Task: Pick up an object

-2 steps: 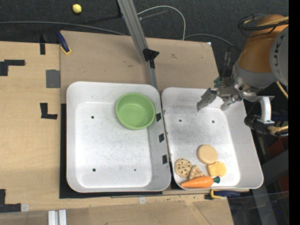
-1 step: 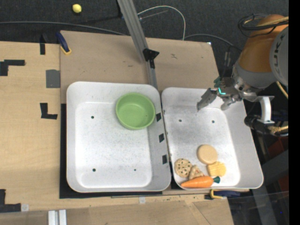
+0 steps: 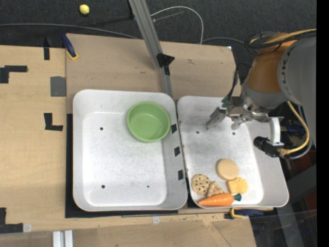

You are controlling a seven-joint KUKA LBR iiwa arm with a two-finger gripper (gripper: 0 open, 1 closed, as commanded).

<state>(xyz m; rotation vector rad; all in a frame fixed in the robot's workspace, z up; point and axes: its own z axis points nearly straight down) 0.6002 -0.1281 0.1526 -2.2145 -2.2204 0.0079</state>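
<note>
My gripper [image 3: 224, 121] hangs over the far part of the right bin [image 3: 205, 143], with its fingers spread open and nothing between them. Well in front of it, in the bin's near corner, lie a round tan biscuit [image 3: 226, 169], a chocolate-chip cookie [image 3: 200, 182], a yellow ridged piece [image 3: 238, 185] and an orange carrot [image 3: 217, 200]. A green bowl [image 3: 148, 121] stands upright in the far part of the left bin [image 3: 103, 158], apart from the gripper.
A grey pole [image 3: 149, 30] slants down from the top to the ridge between the two bins. Cables [image 3: 288, 145] trail off the wrist at the right. A small yellow ball [image 3: 84, 9] lies on the dark floor beyond the bench.
</note>
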